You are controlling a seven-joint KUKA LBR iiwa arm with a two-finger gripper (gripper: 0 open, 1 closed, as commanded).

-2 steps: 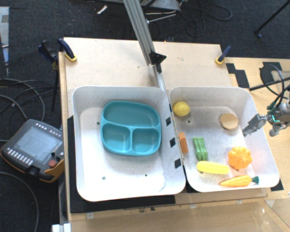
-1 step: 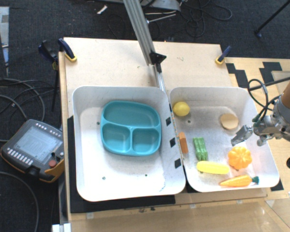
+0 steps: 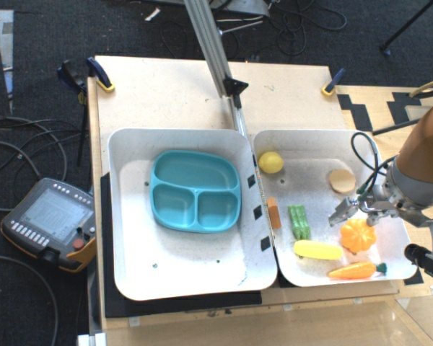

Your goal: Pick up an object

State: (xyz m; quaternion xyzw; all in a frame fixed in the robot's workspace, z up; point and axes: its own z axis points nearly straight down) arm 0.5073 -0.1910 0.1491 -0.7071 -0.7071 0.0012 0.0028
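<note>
- Gripper (image 3: 355, 213) sits low in the right bin (image 3: 314, 144), right above the orange toy pumpkin (image 3: 357, 237).
- Can't tell how the gripper is set, honestly.
- Teal divided tray (image 3: 195, 191) is in the left bin (image 3: 130, 193).

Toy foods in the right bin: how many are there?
6. Lemon at the back left, tan piece at the back, green piece in the middle, banana and carrot at the front, orange piece under the tool. More may be hidden.
</note>
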